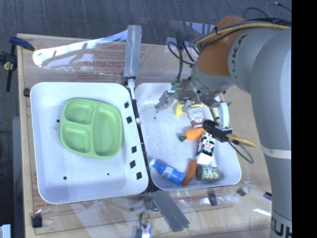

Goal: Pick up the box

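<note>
Gripper (174,99) at 12 o'clock in right bin (148,133), jaw state impossible to tell; box (206,148) at 4 o'clock, untouched, awaiting pickup.

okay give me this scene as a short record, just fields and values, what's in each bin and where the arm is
left bin: green divided plate
right bin: blue bottle, two carrots, small white box with black patches, green can, red-labelled bottle, yellow item
arm: over the right bin's far side
end effector: above the yellow item; nothing seen held
box: lying in the bin
</note>
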{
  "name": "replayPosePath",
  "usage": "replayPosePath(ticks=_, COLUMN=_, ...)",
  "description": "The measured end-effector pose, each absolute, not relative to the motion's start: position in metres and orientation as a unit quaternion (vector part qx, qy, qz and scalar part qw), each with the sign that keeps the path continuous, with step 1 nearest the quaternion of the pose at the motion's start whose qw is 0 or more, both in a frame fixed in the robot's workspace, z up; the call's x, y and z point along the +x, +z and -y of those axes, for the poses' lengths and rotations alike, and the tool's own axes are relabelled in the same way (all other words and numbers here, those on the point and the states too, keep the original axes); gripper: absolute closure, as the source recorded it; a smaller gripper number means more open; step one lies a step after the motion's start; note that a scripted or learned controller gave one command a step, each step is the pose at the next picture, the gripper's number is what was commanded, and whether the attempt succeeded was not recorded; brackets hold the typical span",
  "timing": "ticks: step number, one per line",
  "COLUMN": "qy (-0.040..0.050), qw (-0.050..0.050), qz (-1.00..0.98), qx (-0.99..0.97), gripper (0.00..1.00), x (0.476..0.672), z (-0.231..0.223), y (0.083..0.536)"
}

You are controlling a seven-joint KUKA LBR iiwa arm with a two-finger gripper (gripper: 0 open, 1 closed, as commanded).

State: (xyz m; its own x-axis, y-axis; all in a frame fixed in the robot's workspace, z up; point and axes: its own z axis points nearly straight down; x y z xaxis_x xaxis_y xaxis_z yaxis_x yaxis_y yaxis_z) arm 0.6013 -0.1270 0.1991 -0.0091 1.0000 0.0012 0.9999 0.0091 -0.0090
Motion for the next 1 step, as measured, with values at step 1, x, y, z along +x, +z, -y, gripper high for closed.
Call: replayPosePath(ticks=1, qy=0.0028, qw=0.002, qz=0.692, qx=-0.722, gripper=0.00, x=0.6225, z=0.2115, y=0.1742)
